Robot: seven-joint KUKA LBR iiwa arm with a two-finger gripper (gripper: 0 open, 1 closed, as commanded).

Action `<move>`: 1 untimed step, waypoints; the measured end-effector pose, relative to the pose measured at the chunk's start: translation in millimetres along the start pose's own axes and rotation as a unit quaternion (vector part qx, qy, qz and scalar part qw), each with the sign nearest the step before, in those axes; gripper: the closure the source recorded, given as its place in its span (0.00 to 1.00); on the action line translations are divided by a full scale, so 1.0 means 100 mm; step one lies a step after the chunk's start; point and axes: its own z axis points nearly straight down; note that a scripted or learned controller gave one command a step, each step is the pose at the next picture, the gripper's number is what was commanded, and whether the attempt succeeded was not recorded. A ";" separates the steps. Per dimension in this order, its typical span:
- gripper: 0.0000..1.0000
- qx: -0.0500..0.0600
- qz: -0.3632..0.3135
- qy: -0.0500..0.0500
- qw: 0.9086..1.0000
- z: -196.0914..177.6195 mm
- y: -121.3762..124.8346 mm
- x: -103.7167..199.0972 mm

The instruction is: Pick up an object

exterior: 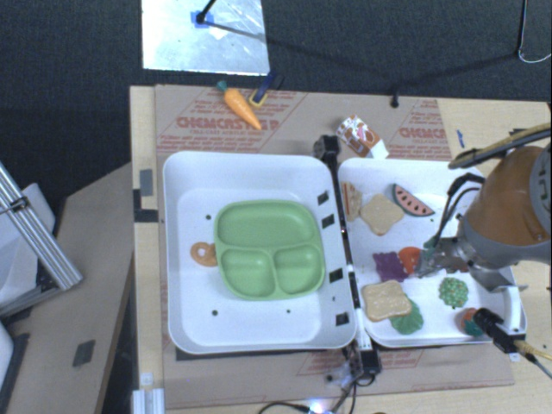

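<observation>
In the right bin (pixel 517 313), toy foods are scattered: two bread slices (pixel 386 299), one near the top (pixel 381 213), a watermelon wedge (pixel 412 201), a purple cluster (pixel 389 266), a red piece (pixel 409 258), a green leafy piece (pixel 409 321), a broccoli-like piece (pixel 453 291) and a small orange-and-green item (pixel 471 319) at the lower right corner. The end effector (pixel 429 264) is seen low over the middle of this bin, just beside the red piece and the purple cluster; whether it is spread or pressed together cannot be told, since its tip is small and dark against the clutter. The red piece is judged the likeliest target, as it lies closest to the tip. It is expected to be light, stiff moulded plastic with a smooth, somewhat slippery skin, not fragile; a hold across its narrowest width, at mid-body, would be advised, clear of the purple cluster touching its left side. Its long axis cannot be made out with confidence; it appears roughly rounded. The left bin (pixel 185 257) carries a green divided plate (pixel 266 248) and a small pretzel-like ring (pixel 204 254) just beside the plate's left edge. On the tabletop (pixel 414 119) behind the bins, a toy carrot (pixel 241 107) lies with its point toward the lower right.
</observation>
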 end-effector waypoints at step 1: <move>1.00 0.013 -0.003 0.009 1.000 -0.55 -0.07 -0.03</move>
